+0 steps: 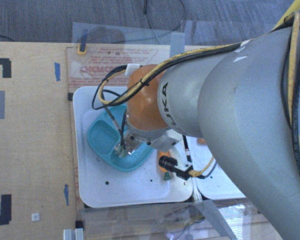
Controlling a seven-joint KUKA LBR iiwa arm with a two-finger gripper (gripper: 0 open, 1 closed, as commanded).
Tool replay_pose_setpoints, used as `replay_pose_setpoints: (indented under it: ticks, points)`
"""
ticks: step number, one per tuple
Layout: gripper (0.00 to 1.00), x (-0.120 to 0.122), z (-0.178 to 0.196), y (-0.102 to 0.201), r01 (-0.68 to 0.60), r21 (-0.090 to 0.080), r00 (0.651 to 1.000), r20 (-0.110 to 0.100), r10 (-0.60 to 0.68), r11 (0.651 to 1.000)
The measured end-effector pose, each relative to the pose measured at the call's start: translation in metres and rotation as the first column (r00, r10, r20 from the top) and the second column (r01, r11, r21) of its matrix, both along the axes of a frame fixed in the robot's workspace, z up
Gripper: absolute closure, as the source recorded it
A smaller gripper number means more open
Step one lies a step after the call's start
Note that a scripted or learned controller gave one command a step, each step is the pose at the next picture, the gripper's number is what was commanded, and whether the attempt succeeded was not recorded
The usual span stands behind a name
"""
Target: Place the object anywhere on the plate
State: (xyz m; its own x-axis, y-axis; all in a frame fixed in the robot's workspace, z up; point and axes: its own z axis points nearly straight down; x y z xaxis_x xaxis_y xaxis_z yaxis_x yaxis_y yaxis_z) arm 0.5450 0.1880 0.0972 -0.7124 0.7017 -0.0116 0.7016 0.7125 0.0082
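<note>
The table [30, 149] carries two bins side by side: the left bin [97, 186] lies near the middle of the view, and the right bin [220, 186] sits just beside it, their near corners almost touching. A plate [102, 136] lies in the left bin, toward its left half. The arm [225, 104] reaches in from the right above both bins, and its gripper [126, 150] hangs over the plate's right part. A small object [166, 175] lies in the left bin near its right wall, right of the plate.

Robotics laboratory setting: plywood bench [30, 149] marked with black and blue tape, white bins [90, 184], industrial grey arm [230, 99] trailing yellow and black cables [107, 84], grey carpet [40, 6] beyond.
</note>
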Motion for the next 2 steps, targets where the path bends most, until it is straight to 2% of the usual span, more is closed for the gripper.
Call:
replay_pose_setpoints:
  ticks: [1, 2]
  points:
    - [1.0, 0.067, -0.002, 0.019, 0.003, -0.035, 0.992, -0.126, -0.007, 0.999]
    - [1.0, -0.053, 0.0, 0.015, 0.192, 0.019, 0.981, 0.018, -0.192, 0.981]
